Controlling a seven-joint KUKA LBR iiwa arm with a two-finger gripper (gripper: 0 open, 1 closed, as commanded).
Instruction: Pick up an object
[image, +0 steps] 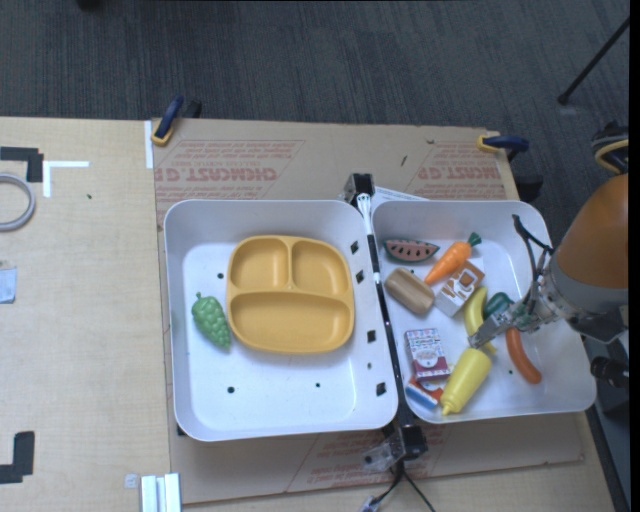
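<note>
**Arm Low in the Right-Hand Bin, Nothing Lifted**

Camera view: We look down on two shallow white plastic bins side by side at the centre of the frame. The left bin carries a yellow three-compartment plastic plate and, just beside its left edge, a green toy bunch of grapes. The right bin is crowded: a toy watermelon slice at its upper left, an orange toy carrot next to it, a tan toy bread roll, a small brown-and-white carton, a red-and-white snack packet, a yellow squeeze bottle lying tilted, and an orange-red toy sausage toward the lower right.

The grey arm with its orange band enters from the right edge, and its two-finger gripper sits low among the objects, just above the bottle and just left of the sausage, with a dark green piece and a yellow shape beside it. We cannot tell how the gripper is set, nor whether anything is caught in it; the tip is too small and cluttered.

We judge the task as under way but not done: the approach is made, every object we can make out lies in the bins, and a secure grasp and a lift are what remain.
</note>
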